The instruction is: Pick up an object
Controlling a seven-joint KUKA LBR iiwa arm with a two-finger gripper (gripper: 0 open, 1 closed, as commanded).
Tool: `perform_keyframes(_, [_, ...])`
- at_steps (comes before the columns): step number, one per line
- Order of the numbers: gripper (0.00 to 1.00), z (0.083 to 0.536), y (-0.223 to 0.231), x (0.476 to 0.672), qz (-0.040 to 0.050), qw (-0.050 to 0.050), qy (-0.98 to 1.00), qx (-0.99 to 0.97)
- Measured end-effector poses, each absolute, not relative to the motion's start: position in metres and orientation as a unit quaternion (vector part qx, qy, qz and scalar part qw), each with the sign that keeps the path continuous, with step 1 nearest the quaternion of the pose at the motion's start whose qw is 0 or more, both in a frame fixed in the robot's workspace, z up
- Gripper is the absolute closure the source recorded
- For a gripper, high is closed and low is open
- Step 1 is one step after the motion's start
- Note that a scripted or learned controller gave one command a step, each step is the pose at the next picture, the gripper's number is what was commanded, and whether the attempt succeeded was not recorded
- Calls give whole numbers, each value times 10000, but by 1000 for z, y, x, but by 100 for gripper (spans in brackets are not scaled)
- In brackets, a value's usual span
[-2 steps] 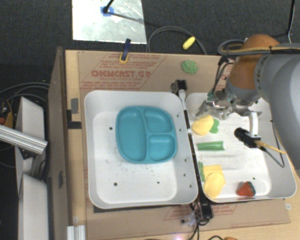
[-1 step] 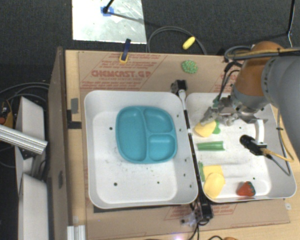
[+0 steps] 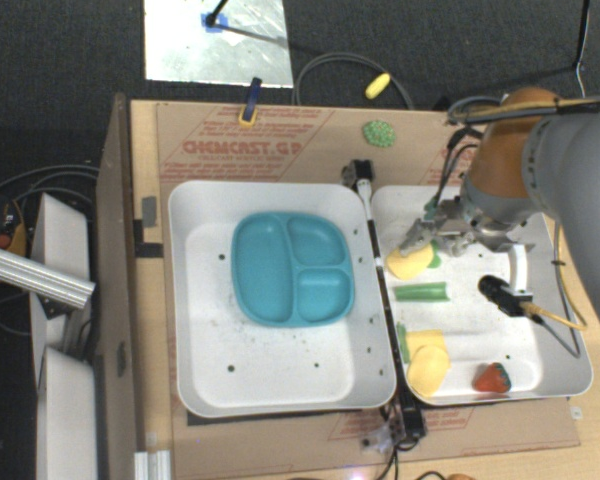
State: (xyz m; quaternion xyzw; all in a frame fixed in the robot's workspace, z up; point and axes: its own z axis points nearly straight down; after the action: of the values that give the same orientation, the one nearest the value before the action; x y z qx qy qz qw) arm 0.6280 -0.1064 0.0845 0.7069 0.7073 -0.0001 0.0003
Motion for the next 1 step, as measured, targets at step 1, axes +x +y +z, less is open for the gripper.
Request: perform_keyframes(1, [0, 85, -101, 634, 9, 9, 7087, 7055])
